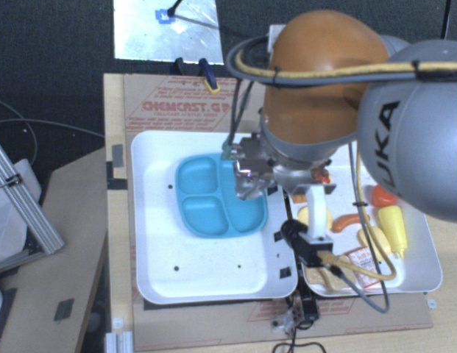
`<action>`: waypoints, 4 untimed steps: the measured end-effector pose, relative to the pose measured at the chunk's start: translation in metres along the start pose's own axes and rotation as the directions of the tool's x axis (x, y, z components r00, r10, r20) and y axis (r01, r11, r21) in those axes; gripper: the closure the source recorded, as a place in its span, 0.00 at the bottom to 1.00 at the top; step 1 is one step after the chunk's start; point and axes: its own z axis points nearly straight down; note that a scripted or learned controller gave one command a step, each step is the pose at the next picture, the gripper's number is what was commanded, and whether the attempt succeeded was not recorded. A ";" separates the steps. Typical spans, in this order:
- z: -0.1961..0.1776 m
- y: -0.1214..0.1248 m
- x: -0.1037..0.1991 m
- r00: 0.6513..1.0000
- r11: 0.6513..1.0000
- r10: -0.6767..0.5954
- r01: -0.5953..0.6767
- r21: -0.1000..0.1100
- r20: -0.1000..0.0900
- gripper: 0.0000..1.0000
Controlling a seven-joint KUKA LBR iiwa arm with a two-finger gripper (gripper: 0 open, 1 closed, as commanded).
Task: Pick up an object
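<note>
- Claw (pixel 246 179) is seen low over the right edge of the blue divided tray (pixel 213 197); how far it is parted cannot be told, and no hold on anything is seen.
- Tray is seen lying flat in the left bin (pixel 158 271).
- Yellow bottle (pixel 394 226), orange-red piece (pixel 381 195), sausage (pixel 344 223) and printed packet (pixel 360 259) are seen in the right bin (pixel 427 271).
- Both bins are carried side by side on the bench (pixel 118 109).

Blue tray (pixel 207 203): you saw smooth, slightly glossy plastic.
Bins (pixel 158 219): you had white plastic, smooth and matt.
Bench board (pixel 176 101): looked like printed brown cardboard, matt.
Arm (pixel 324 72): its orange band was glossy to you; the grey shell was satin.
</note>
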 end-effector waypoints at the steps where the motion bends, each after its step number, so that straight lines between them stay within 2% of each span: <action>1: 0.228 0.069 -0.031 1.000 1.000 0.002 -0.002 -0.007 -0.002 1.00; 2: 0.247 0.157 -0.038 1.000 1.000 -0.001 0.000 -0.028 -0.005 1.00; 3: 0.044 0.152 -0.012 1.000 0.999 -0.007 0.006 -0.034 -0.011 1.00; 4: 0.093 0.132 0.029 1.000 1.000 -0.006 0.006 -0.014 -0.006 1.00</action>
